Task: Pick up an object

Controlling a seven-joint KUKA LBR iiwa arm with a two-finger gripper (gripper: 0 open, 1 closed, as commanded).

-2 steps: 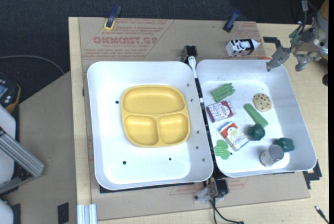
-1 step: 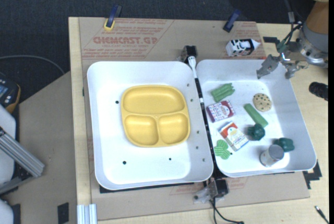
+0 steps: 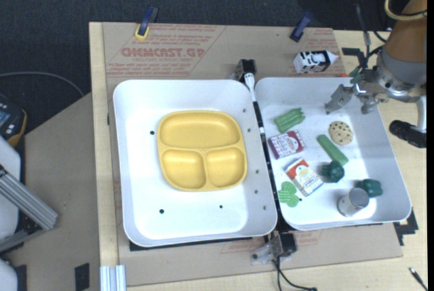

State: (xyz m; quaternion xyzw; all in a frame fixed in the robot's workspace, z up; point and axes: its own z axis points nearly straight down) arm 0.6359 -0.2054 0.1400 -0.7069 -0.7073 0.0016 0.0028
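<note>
Camera view looks down on two shallow white bins side by side, and the count runs to one tray in the left bin and eight small things in the right bin. Nearest, along the right bin's front, stand a grey can with a dark green piece just beside it, and a light green leaf-shaped toy at the bin's left wall. A little further back lie a red and white carton, a green vegetable with a dark head and a red packet. Beyond those sit a speckled cookie and a bunch of green beans. The left bin holds a single yellow tray with three compartments, lying near its middle. At the far right, the arm reaches in over the right bin's back corner, its gripper hanging above the white floor with both fingers spread apart and nothing between them, well apart from the cookie. Behind the bins a black and white box rests on the bench.
</note>
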